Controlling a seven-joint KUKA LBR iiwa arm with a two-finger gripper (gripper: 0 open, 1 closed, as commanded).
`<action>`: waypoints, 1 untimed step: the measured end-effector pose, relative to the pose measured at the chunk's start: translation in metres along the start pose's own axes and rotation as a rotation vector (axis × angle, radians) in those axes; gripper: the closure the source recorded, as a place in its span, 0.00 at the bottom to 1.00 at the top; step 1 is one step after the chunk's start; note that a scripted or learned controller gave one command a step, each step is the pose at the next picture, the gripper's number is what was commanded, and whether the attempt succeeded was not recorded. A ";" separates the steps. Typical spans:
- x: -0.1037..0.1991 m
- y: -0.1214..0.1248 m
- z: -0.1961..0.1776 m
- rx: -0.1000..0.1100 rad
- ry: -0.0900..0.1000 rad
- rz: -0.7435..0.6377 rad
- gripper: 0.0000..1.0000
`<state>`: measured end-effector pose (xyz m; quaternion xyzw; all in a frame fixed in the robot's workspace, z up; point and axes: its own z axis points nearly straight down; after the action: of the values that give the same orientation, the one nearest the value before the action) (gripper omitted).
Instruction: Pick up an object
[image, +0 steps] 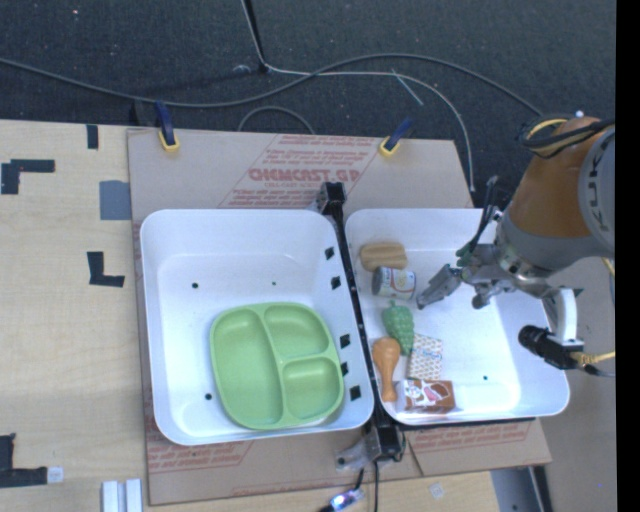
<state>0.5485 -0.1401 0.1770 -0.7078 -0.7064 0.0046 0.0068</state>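
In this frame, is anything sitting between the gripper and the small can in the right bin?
Nothing visible does. The gripper hangs just right of the small can, with bare white floor of the right bin between them. The tan block lies behind the can and the green toy in front, both off that line.

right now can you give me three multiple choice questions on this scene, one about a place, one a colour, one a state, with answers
1. Which bin holds the divided plate?
A. the left bin
B. the right bin
C. neither, it sits on the bench

2. What colour is the divided plate?
A. red
B. green
C. blue

3. How does the gripper stand?
A. clamped on the plate
B. out over the bench, beyond both bins
C. over the right bin, holding nothing

Answers:
1. A: the plate lies flat on the left bin's floor.
2. B: all three compartments are light green.
3. C: it hangs beside the small can, and nothing shows between its fingers.
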 end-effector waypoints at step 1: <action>0.001 0.003 -0.008 -0.014 -0.002 -0.004 0.00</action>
<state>0.5518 -0.1396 0.1848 -0.7065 -0.7077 0.0004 0.0013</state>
